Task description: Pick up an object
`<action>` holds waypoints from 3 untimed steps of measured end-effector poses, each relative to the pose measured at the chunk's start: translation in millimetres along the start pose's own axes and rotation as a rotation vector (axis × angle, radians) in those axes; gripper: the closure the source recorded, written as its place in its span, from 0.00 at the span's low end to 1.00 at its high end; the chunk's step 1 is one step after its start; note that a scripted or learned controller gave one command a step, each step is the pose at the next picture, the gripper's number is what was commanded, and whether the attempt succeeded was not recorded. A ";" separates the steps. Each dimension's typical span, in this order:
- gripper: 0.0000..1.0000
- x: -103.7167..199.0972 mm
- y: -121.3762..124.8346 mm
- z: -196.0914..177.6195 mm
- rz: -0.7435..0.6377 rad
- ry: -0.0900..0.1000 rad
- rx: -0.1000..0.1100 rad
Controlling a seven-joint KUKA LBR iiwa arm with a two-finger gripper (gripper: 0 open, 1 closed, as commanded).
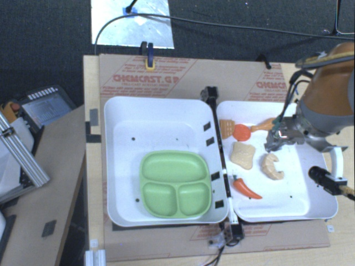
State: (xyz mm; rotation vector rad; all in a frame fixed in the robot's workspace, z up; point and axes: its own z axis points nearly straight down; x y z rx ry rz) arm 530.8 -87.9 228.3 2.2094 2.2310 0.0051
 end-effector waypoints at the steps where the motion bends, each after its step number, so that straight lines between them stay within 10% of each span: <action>1: 1.00 50.7 26.3 -3.5 0.000 0.000 0.000; 3: 1.00 154.6 44.1 6.0 0.001 0.000 0.001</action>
